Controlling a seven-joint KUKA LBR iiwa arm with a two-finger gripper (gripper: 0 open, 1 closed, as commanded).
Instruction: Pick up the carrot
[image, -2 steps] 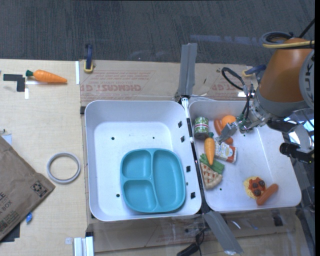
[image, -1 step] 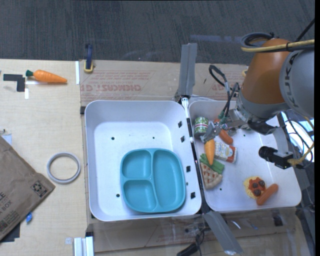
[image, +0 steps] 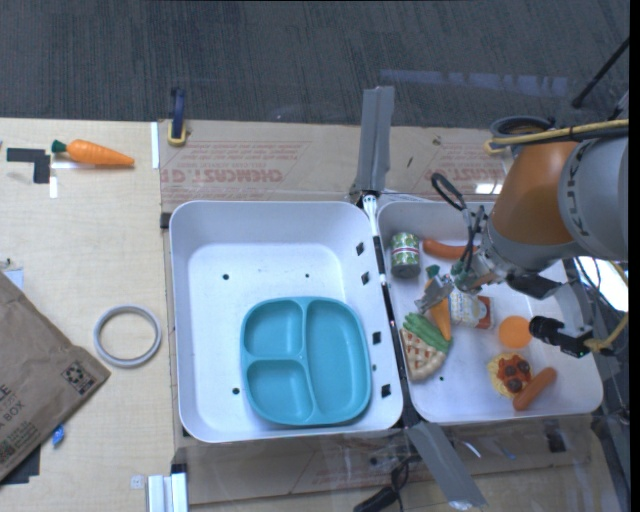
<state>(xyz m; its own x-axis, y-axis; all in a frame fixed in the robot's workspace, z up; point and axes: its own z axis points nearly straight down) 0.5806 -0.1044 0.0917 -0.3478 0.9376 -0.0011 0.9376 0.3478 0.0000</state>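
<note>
An orange carrot with a green top (image: 92, 153) lies on the bench at the far left, outside both bins. In the right bin (image: 575, 405), a small orange piece with green leaves (image: 436, 324) lies on top of a pizza slice (image: 420, 355). My gripper (image: 437, 293) hangs low over the right bin's left half, just above that orange and green piece. I see nothing lifted. A long orange-red item (image: 443, 248) lies at the back of the right bin, partly hidden by the wrist.
The left bin (image: 200, 300) holds a teal divided plate (image: 303, 360). The right bin also holds a green can (image: 405, 253), an orange ball (image: 514, 332), a sausage (image: 535, 388) and a white packet (image: 468, 310). A tape ring (image: 127, 334) and a cardboard box (image: 35, 380) lie on the left bench.
</note>
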